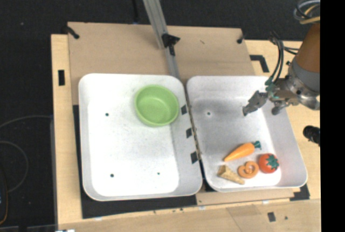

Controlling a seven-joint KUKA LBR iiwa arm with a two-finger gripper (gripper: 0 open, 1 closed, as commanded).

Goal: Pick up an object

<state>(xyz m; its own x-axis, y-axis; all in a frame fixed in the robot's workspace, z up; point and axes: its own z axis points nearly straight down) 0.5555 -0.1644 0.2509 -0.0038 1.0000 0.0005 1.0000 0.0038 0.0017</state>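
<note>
Orange, red and tan toy foods are crowding the near right corner of the right bin (215, 90): a carrot (240, 151) lying at a slant, a tomato (268, 163) just beside its green top, a small ring-shaped piece (248, 169) under the carrot, and a tan piece (230, 174) touching or nearly touching that ring. The claw (264, 102) is hanging over the far right part of the same bin, well apart from the cluster, with its fingers spread wide and nothing between them. A green bowl (157, 106) is sitting in the far part of the left bin (97, 134), near the edge shared with the right bin. The main risk lies in that tight grouping: a finger coming down between the carrot and the ring could be landing on top of one, pushing both aside. The bin's wall is also standing close to the tomato, so a finger may be striking the rim instead of reaching around it. The round tomato looks likely to be rolling away under an off-centre squeeze.
</note>
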